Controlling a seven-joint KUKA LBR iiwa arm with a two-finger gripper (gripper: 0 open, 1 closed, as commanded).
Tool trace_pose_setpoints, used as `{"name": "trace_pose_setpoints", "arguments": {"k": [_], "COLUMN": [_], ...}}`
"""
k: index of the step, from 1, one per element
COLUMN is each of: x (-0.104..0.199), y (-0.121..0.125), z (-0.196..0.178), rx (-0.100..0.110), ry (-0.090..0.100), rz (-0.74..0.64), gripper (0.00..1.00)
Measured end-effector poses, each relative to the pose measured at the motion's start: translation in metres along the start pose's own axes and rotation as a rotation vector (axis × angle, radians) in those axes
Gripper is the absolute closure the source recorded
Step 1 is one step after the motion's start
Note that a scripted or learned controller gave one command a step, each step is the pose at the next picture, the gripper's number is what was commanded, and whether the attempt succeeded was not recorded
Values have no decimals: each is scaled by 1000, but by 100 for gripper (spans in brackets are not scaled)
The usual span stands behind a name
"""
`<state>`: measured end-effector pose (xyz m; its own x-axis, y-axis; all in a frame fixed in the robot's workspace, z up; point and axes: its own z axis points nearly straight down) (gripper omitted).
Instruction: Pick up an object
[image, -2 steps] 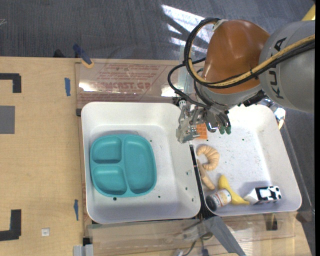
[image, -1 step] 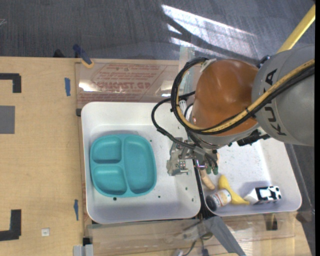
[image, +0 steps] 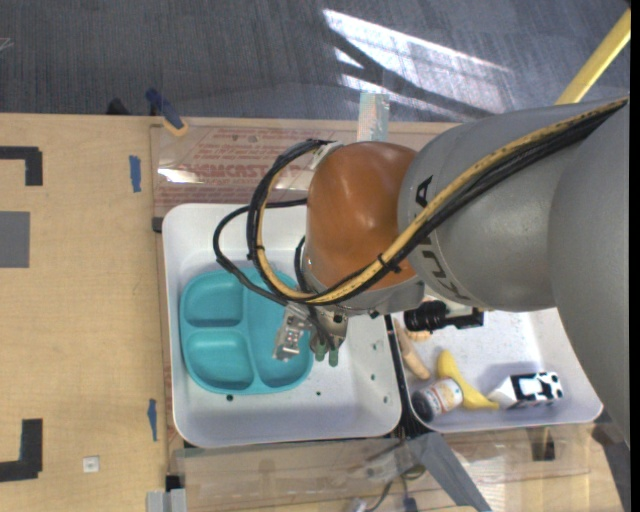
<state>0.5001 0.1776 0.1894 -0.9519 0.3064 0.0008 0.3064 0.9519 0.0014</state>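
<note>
Camera view: slanted look down on wooden counter (image: 80, 300) with two white bins side by side; grey arm (image: 500, 210) with orange band (image: 355, 215) reaches in from right, black and yellow cables looped round the wrist
Claw: claw (image: 305, 340) hangs low over left bin (image: 300, 420), at the right edge of the teal tray; nothing seen between the tips; whether it is released or clenched I cannot tell, too small and partly hidden by the wrist
Task thing: nearest candidate is the teal tray (image: 225, 335), a divided dish lying flat in left bin, just beside or touching the claw, cannot tell which
Other candidates: right bin (image: 580, 410) has yellow banana (image: 455, 372), small can (image: 437, 398) touching it, black-and-white box (image: 535, 387), all well apart from the claw
Progress: judged early; nothing lifted, tray flat; grasp and lift are left
Surface: pale wood with black corner marks and blue tape bits; clear taped sheet behind the bins
Room: dark grey carpet above, patch of light on it
</note>
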Motion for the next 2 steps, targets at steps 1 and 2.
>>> {"name": "trace_pose_setpoints", "arguments": {"k": [1,2], "x": [-18,19], "y": [57,42], "z": [-55,-17], "rx": [-5,2], "ry": [-6,0], "rz": [339,120], "gripper": [100,100]}}
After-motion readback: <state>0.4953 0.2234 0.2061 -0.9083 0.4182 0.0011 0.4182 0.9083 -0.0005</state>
